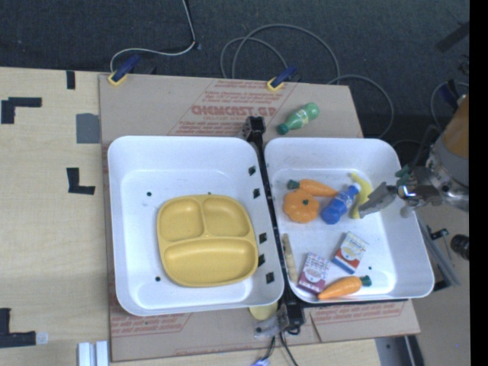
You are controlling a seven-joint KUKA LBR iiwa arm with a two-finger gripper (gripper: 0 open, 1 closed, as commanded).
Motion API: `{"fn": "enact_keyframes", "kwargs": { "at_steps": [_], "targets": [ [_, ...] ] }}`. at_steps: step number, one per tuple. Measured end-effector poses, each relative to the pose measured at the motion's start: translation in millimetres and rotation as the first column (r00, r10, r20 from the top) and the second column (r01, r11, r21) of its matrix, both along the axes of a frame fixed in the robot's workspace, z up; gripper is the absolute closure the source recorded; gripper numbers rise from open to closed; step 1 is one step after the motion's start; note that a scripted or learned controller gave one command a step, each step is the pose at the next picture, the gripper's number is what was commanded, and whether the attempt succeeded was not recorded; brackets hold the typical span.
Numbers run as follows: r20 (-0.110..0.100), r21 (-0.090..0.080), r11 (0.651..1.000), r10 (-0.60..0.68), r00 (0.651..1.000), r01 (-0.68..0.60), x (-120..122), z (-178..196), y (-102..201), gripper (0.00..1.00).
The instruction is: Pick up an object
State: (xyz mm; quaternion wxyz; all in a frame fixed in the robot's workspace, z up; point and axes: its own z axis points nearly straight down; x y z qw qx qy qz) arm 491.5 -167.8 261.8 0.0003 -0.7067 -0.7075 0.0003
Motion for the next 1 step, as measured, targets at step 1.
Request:
{"fn": "enact_keyframes", "kwargs": {
  "at_steps": [1],
  "targets": [
    [0.001,-0.003,1.0,0.002,1.0,-0.002,66.1,-55.8,-18.8,0.0]
  ]
}}
